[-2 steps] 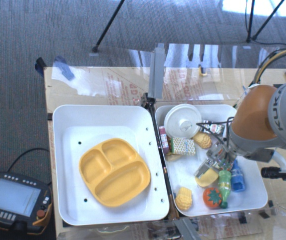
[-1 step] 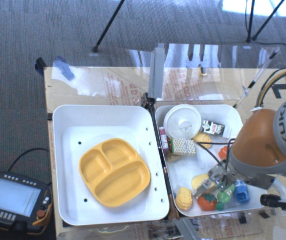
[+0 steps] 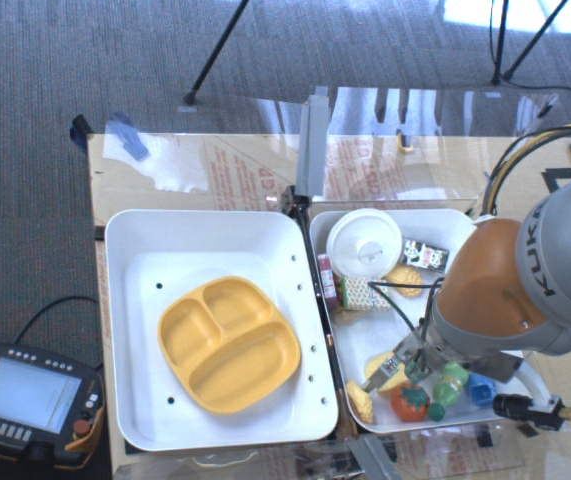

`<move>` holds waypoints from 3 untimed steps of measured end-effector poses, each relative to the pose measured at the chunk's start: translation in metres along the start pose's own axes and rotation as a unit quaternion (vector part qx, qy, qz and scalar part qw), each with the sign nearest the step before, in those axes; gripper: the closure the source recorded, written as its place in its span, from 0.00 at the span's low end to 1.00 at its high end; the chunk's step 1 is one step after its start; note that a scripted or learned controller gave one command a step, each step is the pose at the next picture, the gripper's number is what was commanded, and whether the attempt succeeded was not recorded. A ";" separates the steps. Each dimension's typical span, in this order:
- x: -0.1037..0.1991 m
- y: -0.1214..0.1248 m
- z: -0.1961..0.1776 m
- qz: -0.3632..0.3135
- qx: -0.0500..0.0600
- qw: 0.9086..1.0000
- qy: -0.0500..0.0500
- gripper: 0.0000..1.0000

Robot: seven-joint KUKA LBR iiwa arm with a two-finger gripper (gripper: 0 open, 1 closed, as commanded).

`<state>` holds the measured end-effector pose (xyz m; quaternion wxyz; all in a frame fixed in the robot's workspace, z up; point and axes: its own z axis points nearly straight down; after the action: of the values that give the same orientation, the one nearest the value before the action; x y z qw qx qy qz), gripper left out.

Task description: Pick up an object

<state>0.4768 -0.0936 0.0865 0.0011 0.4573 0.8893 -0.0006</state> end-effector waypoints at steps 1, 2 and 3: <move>0.001 0.000 -0.008 -0.002 0.001 1.000 0.004 1.00; -0.033 0.093 -0.102 0.065 -0.001 0.998 0.000 1.00; 0.006 0.150 -0.098 0.074 0.003 0.997 0.003 1.00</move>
<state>0.5947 -0.0011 0.1846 -0.0025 0.5219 0.8530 -0.0015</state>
